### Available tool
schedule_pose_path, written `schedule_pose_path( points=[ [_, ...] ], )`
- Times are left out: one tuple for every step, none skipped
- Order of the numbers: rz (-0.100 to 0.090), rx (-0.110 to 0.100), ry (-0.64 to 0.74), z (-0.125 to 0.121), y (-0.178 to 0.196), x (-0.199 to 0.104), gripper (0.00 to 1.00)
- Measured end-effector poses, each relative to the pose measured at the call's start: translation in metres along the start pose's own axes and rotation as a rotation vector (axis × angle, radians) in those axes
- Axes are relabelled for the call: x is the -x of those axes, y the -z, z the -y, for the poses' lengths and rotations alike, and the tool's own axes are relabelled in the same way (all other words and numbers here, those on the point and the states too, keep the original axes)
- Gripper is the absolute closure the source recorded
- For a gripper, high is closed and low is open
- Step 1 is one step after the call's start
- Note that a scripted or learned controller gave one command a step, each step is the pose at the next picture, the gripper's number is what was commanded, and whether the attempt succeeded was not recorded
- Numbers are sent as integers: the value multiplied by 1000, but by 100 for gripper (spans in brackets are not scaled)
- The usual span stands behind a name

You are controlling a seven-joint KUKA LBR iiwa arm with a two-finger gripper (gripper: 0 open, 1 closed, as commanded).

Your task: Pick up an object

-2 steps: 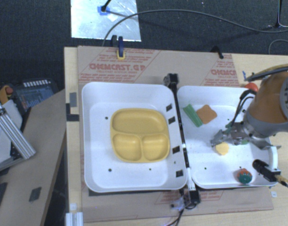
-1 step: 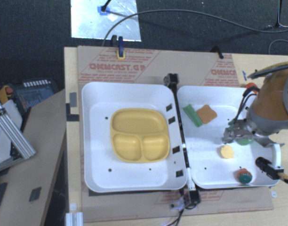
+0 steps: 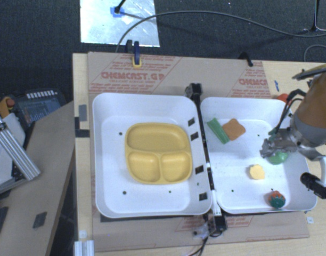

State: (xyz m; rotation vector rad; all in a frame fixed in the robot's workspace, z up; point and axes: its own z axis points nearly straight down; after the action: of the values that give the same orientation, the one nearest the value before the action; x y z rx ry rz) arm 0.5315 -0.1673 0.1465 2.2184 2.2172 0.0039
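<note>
Tool [image 3: 275,149] low in right bin [image 3: 243,199] | over green object [image 3: 279,157] | finger state unclear

Yellow divided tray [image 3: 156,152] sits in the left white bin [image 3: 107,143]. Both bins rest on printed cardboard [image 3: 152,73] over the surface. Shiny foil sheet [image 3: 120,15] lies on the dark floor behind, cable running across it.
</note>
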Motion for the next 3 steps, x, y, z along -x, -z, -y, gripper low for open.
schedule_pose_path(
  points=[
    [1,3,5,-4,64,-2,100],
    [0,2,5,-6,109,-1,100],
    [-4,-2,11,-3,114,-60,100]
  ],
)
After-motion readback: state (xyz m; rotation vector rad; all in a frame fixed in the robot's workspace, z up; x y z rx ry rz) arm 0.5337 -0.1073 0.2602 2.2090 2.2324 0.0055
